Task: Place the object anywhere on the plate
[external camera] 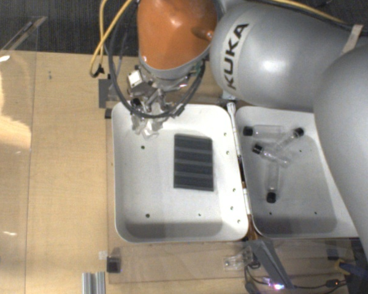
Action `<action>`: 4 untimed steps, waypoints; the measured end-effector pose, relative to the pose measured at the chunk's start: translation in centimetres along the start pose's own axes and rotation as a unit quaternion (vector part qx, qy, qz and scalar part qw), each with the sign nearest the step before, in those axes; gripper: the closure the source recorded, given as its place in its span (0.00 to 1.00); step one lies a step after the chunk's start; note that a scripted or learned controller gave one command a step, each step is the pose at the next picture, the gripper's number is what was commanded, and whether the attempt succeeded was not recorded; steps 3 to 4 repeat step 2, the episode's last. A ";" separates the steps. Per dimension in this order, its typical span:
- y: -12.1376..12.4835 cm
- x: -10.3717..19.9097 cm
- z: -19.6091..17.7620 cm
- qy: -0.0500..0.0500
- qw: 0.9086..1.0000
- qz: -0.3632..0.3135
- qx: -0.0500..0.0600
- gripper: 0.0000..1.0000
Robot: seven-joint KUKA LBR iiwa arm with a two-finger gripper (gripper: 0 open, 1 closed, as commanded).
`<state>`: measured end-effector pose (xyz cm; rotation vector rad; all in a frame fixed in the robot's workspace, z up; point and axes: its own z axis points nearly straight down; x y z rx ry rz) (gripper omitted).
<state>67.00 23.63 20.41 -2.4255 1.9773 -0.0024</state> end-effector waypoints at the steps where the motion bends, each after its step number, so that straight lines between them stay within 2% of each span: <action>1: 0.0 0.2 -5.8 0.000 1.000 -0.004 0.000 1.00; 2: 0.0 -0.1 -8.1 0.001 0.948 0.318 0.000 1.00; 4: 0.0 -0.1 -8.1 0.001 0.948 0.318 0.000 1.00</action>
